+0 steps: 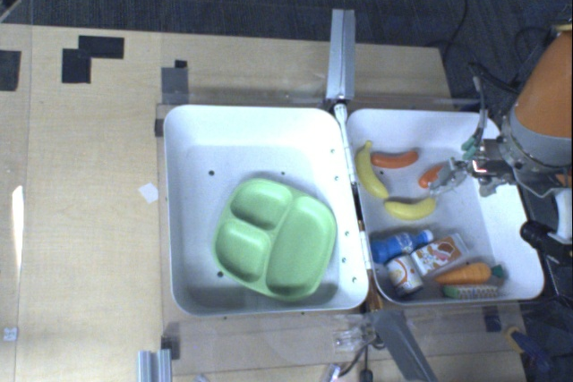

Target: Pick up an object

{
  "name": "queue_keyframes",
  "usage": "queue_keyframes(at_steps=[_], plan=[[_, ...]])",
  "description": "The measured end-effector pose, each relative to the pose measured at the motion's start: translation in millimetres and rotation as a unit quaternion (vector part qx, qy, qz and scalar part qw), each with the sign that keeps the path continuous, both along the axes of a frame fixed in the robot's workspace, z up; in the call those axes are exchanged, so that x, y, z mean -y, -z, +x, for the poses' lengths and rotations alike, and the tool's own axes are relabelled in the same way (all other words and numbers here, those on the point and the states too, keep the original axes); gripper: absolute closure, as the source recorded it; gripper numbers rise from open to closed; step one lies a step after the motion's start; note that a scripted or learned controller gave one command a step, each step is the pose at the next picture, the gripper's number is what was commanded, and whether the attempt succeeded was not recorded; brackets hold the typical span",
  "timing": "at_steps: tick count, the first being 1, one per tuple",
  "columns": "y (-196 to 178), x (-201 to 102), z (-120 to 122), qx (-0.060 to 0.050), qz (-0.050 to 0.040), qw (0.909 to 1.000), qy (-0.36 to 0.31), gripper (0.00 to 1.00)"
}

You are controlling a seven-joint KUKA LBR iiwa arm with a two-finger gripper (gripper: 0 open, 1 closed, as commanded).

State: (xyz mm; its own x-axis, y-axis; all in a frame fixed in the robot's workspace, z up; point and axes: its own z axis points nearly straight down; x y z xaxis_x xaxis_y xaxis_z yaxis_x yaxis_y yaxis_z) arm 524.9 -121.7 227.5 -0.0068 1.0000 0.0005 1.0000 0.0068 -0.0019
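The gripper [455, 173] is poised beside a small orange item [433, 175]; its state cannot be told. A light, smooth object is judged; mid-body grasp advised.

You see the pickable objects spread between the two bins. In the left bin, a light green plastic tray with three compartments [276, 237] lies flat, right way up, towards the near wall. In the right bin, a yellow banana [370, 173] lies curved beside the left wall, and a second, shorter yellow banana [410, 208] lies crosswise near the middle. An orange-red sausage-shaped piece [395, 158] lies near the far wall. A small red-orange piece [431, 176] lies to its right. Along the near wall you find a blue bottle [399, 245], a white and orange carton [426, 262] lying on its side, and an orange carrot [468, 274].
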Motion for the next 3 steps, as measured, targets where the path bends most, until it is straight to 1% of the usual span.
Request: queue_keyframes(at_steps=[1, 2, 3], plan=[[96, -36, -33, 0.001, 0.0004, 0.9858, -0.168, 0.00], [129, -14, 61, 0.018, -0.0064, 0.9823, -0.186, 0.00], [120, -14, 63, 0.019, -0.0064, 0.9822, -0.187, 1.00]])
